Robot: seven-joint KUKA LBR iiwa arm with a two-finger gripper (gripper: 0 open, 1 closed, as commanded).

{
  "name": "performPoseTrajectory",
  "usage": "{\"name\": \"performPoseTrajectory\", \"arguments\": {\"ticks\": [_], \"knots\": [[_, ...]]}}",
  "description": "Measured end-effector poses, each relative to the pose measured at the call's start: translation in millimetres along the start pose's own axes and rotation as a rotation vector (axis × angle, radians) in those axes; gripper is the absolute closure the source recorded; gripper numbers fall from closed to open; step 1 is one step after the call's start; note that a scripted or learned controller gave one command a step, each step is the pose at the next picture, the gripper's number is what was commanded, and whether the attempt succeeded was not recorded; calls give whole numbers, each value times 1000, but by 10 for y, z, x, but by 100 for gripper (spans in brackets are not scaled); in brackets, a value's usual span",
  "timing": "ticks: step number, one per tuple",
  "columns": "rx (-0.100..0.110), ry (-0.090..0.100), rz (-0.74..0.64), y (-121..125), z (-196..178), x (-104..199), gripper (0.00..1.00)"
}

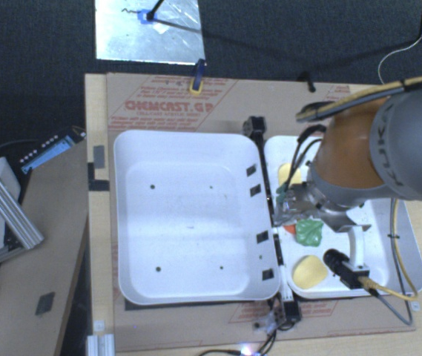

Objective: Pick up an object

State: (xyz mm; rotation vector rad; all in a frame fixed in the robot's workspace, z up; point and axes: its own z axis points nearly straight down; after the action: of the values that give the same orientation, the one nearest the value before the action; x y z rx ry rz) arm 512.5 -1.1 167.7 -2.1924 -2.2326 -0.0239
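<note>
**A:** Start at the left. What is there?

**B:** The left bin [188,213], white and shallow, well to the left of the gripper [291,202]. It sits on a cardboard sheet [166,104] with red print. It meets the right bin [380,221] along a shared edge lined with black clips [255,191]. That edge runs just left of the gripper.

**A:** And the gripper itself?

**B:** It is low over the left part of the right bin, under the grey arm [411,147] with its orange band [348,150]. I cannot tell whether it is open or closed, because the wrist's bulk hides that.

**A:** Where are the things to pick up?

**B:** All are in the right bin. A small red piece [290,228] lies just on the near side of the gripper. A crumpled green object [308,232] lies just beside the red piece, a little right of the gripper and close under it. I cannot tell whether the green object touches the gripper. A pale yellow piece [309,271] lies farther toward the near rim, apart from the gripper. Another yellow thing [288,173] lies on the gripper's far side, partly covered by the arm.

**A:** Is anything held?

**B:** I cannot tell from this angle.
</note>
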Motion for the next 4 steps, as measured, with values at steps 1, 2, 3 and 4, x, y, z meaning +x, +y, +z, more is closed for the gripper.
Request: {"name": "performPoseTrajectory", "arguments": {"ticks": [1,2,3,4], "knots": [[-3,-18,9,341,-168,431,100],[-7,-18,9,1211,-155,958,100],[-8,-17,12,1015,-1240,1042,100],[-13,-16,12,803,-2425,1140,100]]}}
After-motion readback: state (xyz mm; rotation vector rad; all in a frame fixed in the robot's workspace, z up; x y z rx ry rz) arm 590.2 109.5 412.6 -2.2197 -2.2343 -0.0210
